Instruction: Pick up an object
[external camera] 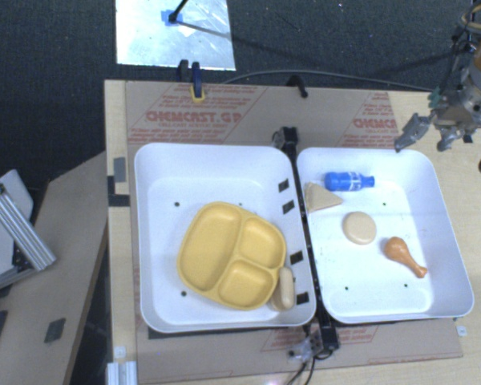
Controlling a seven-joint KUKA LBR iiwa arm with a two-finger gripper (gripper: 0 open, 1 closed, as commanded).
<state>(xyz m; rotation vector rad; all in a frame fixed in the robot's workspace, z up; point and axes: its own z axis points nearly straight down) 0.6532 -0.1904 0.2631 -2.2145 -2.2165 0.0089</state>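
Camera view gives us the gripper (430,132) high at the right, beyond the far corner of the right bin (445,207), its fingers spread wide with nothing between them. In that bin lie a small blue bottle (349,182) on its side, a pale wedge (321,196) against the left wall, a round cream disc (359,228) and an orange drumstick (406,256) (toy food, we judge). We reckon all are light and stiff. The bottle may roll, so we would close across its body. The drumstick's thick end offers the surest hold. The left bin (156,215) holds a yellow tray (224,255).
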